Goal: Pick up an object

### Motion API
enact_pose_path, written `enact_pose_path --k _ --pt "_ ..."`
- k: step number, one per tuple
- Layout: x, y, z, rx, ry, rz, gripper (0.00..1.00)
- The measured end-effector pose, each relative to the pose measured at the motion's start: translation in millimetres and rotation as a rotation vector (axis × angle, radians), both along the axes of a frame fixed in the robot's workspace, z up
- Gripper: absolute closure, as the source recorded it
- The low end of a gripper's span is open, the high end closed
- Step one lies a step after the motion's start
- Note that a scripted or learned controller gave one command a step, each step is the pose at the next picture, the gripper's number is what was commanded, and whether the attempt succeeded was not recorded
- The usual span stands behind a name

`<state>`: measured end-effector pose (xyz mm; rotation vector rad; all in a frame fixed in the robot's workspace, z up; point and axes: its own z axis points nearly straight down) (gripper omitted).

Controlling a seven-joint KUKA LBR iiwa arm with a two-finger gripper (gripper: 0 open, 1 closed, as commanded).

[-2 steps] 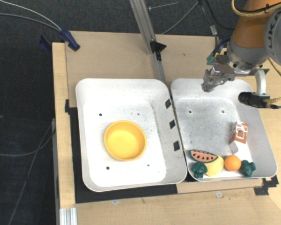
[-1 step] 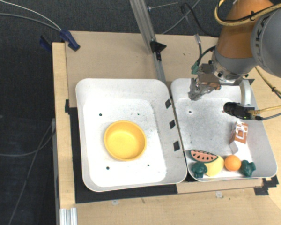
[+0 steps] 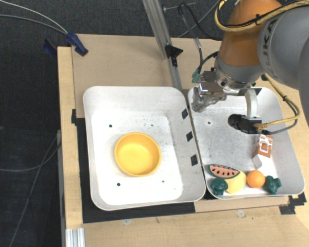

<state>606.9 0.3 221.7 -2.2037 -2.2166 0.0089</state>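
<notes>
While the gripper [image 3: 200, 103] is hanging over the right bin [image 3: 221, 138], whether its fingers are apart I cannot tell; toy fruit [image 3: 237, 179] is lying well below it.

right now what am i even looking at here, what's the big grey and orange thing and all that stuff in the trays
It is a robot arm, seen from one camera fixed above the bench and looking down at a slant. The arm reaches in from the right, and its gripper hangs over the top left corner of the right bin. Nothing shows between its fingers. The left bin holds a yellow bowl. Along the right bin's near edge lie toy foods: a watermelon slice, an orange and some green pieces.
</notes>
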Motion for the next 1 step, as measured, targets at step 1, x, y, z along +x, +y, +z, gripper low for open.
enact_pose_path --k 1 --pt "-28.5 51.9 14.3 -0.001 0.001 0.0 1.0"
